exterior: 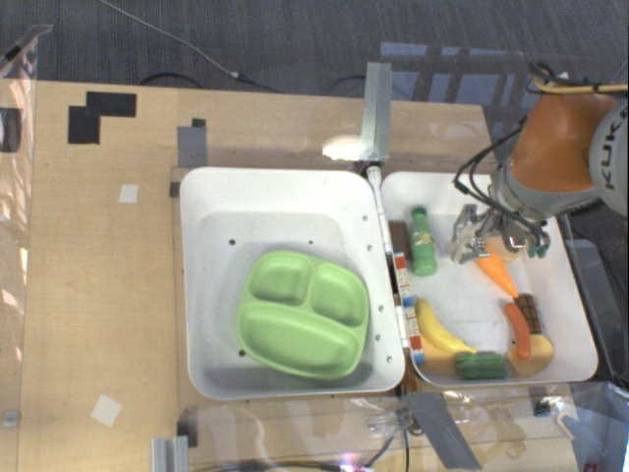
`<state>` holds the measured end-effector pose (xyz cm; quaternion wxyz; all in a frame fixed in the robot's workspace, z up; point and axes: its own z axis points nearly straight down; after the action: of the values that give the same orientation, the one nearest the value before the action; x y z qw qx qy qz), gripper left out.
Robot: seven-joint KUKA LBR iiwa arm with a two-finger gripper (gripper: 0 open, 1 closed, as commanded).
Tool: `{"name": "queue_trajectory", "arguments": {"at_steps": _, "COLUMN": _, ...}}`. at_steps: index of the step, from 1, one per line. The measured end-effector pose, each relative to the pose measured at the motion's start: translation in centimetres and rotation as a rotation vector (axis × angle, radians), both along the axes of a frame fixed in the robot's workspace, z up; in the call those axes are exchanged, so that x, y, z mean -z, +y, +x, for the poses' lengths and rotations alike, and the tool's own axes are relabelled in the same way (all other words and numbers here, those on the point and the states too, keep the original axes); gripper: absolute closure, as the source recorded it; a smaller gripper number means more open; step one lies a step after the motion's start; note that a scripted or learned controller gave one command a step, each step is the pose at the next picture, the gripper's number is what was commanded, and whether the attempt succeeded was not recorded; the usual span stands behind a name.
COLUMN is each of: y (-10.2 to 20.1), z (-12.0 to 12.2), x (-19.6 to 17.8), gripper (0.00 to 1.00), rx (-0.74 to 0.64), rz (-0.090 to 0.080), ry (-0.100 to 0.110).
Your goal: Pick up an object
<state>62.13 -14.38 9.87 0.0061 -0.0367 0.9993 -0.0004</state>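
Wooden table (98,293): hand (475,246) touches the carrot's (498,274) top in the right bin (580,337); finger spread unclear.

A pale wooden bench top (108,303) fills the left and middle of the frame. Near its upper left sits a black L-shaped patch (96,116), and 2 small pale square stickers lie at left centre (129,194) and lower left (106,409). A thin dark cable (147,28) runs diagonally across the grey carpeted floor (295,18) along the top. An upright grey metal bracket (377,111) stands at top centre, where the 2 shallow white bins meet.
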Motion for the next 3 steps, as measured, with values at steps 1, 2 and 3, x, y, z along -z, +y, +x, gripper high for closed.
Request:
{"name": "queue_trajectory", "arguments": {"at_steps": 1, "y": -4.9, "z": 0.2, "x": 0.9, "gripper": 1.0, "rx": -0.341, "rz": -0.007, "ry": -0.001}}
{"name": "queue_trajectory", "arguments": {"at_steps": 2, "y": -6.3, "z": -8.9, "x": 0.7, "gripper": 1.0, "rx": -0.61, "rz": -0.012, "ry": -0.001}}
{"name": "queue_trajectory", "arguments": {"at_steps": 3, "y": -6.4, "z": -8.9, "x": 0.8, "gripper": 0.0, "rx": -0.61, "rz": -0.013, "ry": -0.002}}
